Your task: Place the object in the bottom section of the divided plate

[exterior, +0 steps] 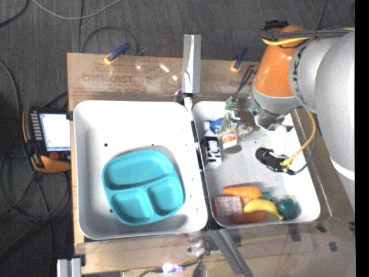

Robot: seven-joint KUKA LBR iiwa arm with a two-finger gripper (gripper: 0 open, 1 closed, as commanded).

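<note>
My gripper [230, 133] hangs over the upper part of the right bin [311, 209]; whether it grasps anything, I cannot tell. The blue divided plate [144, 185] sits in the left bin [86, 120], carrot [242, 192] and banana [262, 207] lower right.

two white bins [81, 172]; one teal divided plate [143, 184]; one banana [262, 207]; one carrot [242, 192]

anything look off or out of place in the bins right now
Nothing looks spilled or broken. The blue divided plate sits askew in the left bin, turned at an angle to the bin's walls. In the right bin, the toy food is heaped together along the near wall.
</note>
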